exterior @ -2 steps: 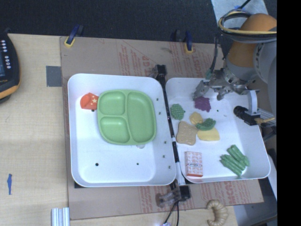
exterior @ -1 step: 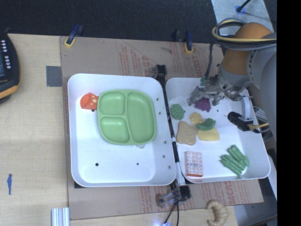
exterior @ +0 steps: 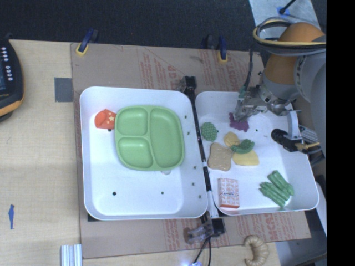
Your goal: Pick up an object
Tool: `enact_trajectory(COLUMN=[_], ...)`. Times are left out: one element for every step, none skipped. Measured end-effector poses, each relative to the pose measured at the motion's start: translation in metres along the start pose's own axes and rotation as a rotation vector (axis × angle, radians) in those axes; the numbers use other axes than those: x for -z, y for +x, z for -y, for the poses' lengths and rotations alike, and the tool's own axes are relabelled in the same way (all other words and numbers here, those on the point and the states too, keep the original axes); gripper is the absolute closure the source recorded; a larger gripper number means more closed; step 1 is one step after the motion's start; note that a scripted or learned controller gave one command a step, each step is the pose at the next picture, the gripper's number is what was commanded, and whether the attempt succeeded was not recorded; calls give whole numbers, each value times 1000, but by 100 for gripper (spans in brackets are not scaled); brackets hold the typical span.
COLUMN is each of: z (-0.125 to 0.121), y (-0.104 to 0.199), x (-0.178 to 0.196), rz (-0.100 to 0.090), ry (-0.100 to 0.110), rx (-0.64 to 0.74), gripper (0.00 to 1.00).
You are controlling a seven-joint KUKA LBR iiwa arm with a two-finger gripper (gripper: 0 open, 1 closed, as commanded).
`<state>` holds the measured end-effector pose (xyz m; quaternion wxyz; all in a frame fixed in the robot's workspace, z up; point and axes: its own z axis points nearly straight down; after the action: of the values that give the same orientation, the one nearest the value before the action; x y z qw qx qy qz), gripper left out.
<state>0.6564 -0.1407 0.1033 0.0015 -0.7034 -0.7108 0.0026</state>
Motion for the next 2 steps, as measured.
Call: enact_trajectory(z=[0, 0], y=[0, -1], x=[0, 11], rz=[0, 1], ry=[0, 1], rx=[0, 2], gripper=[0, 100])
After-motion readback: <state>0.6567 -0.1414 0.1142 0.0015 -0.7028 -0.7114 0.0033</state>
